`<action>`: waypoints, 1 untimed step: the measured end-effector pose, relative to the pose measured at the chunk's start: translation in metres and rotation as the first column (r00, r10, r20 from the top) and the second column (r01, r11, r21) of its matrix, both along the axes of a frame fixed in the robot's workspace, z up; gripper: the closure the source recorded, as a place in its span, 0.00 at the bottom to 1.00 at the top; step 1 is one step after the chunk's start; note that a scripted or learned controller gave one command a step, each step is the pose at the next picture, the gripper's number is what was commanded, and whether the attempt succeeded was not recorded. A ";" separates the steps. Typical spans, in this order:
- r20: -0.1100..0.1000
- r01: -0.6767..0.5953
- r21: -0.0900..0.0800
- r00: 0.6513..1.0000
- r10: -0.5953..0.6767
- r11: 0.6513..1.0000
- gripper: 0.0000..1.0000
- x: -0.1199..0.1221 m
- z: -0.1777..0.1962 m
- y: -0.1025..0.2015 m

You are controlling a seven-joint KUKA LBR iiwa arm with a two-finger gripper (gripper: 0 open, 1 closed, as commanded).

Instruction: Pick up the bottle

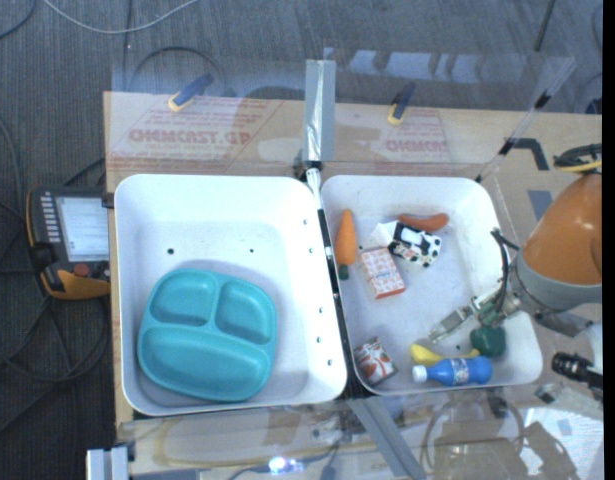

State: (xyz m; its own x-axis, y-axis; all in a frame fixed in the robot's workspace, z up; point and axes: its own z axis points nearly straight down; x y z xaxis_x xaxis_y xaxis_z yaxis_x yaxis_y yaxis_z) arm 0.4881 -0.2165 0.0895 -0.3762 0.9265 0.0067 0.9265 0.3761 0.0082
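Down at the near rim of the right bin [467,193]: blue bottle [455,372], white cap, flat on its side. Runs left to right along the near wall, cap toward the left, blue body toward the right. Touching or just about touching a yellow piece [427,352] on its far side. Dark green lump [489,342] just beyond its right end. Small can [373,360] a little off to the left, in the corner.

Now up to the tool [467,318]. Hangs low in the same bin, just beyond the bottle, reaching in from the right off the grey and orange arm [572,238]. Points leftward at a slant. Apart or together? Cannot tell from this angle, too small and too blurred. Nothing visibly clamped in it.

So, the key relation: bottle sits nearer the camera than the tool, close by, with the yellow piece and the green lump crowding the gap between. Probably calls for a short shift toward the near wall, then a grip across the bottle's narrow width, not along its length. Tight against the wall, though; could easily catch the green lump instead.

Elsewhere, well clear: carrot [345,240], pink box [382,272], cow toy [415,246] at the far side. Left bin [187,183] with a teal tray [207,336].
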 end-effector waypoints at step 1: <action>0.001 -0.001 0.000 1.000 0.001 1.000 0.00 0.000 0.000 0.000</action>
